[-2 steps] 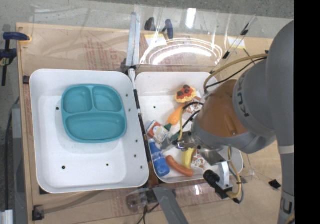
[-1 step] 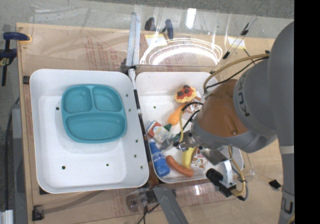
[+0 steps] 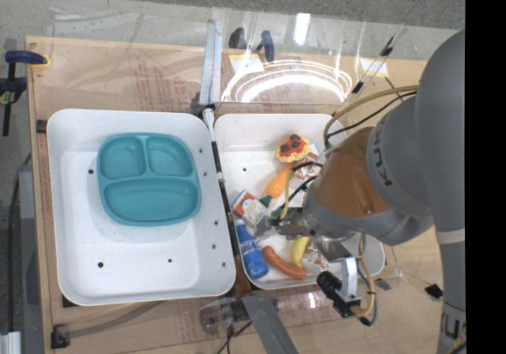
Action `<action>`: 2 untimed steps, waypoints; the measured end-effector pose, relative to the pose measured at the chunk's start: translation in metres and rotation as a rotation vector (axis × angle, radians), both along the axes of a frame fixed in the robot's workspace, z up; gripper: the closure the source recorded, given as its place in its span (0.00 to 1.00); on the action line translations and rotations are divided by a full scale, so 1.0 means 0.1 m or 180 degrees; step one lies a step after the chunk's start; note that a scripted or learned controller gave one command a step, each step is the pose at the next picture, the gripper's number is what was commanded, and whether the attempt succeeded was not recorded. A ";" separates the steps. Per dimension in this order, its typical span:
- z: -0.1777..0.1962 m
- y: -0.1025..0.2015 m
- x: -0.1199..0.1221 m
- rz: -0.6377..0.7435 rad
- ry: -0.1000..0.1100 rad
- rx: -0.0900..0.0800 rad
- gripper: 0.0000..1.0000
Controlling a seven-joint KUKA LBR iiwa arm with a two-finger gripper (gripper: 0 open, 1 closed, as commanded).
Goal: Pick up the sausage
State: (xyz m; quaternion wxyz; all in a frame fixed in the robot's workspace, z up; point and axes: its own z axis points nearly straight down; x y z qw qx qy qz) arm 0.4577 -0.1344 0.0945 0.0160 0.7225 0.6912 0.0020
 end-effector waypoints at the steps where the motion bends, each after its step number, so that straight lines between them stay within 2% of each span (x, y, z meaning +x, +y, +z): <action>1: -0.01 -0.06 0.00 0.0129 0.0011 0.0013 0.00; 2: 0.00 0.01 0.00 0.0164 0.0000 -0.0018 0.00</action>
